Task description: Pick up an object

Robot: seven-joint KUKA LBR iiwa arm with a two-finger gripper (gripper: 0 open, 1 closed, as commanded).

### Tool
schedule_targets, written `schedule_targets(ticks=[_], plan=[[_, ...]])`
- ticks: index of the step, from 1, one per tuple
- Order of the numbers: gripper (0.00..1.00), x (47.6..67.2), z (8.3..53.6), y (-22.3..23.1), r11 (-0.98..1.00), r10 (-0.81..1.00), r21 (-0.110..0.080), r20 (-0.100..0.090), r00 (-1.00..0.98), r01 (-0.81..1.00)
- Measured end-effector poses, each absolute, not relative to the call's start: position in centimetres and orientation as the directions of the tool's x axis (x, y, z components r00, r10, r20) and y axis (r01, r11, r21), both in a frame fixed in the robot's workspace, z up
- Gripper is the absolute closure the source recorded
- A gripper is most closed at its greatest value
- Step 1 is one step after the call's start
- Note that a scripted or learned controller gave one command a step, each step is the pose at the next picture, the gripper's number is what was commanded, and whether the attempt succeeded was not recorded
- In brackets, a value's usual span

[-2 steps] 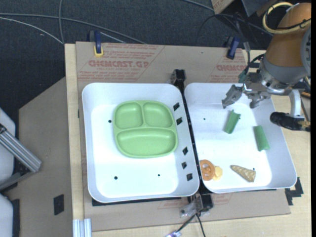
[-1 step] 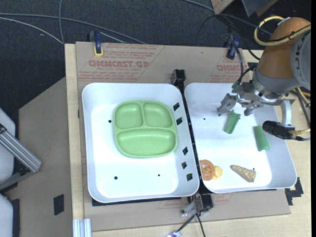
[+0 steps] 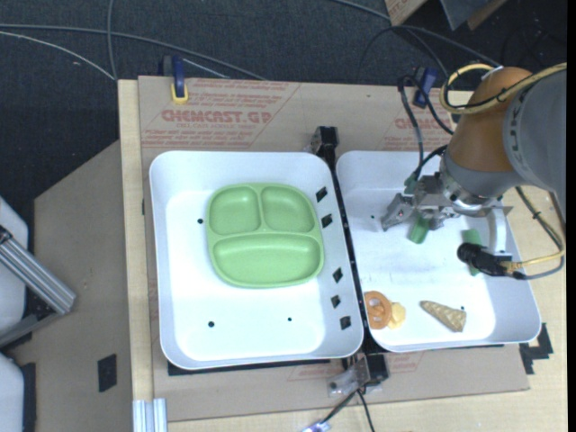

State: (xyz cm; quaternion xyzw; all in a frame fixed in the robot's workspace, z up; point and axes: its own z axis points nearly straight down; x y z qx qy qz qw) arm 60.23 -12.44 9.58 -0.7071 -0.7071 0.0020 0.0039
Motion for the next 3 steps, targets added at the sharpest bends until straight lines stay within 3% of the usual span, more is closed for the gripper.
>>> schedule_targets(ticks=[1, 3], plan=[[1.00, 60.5, 11.2, -12.5, -0.001, 1.000, 0.001, 0.001, 0.001, 1.000], [1.00, 60.2, 20.0, -12.2, 0.001, 1.000, 0.006, -0.001, -0.001, 1.000]])
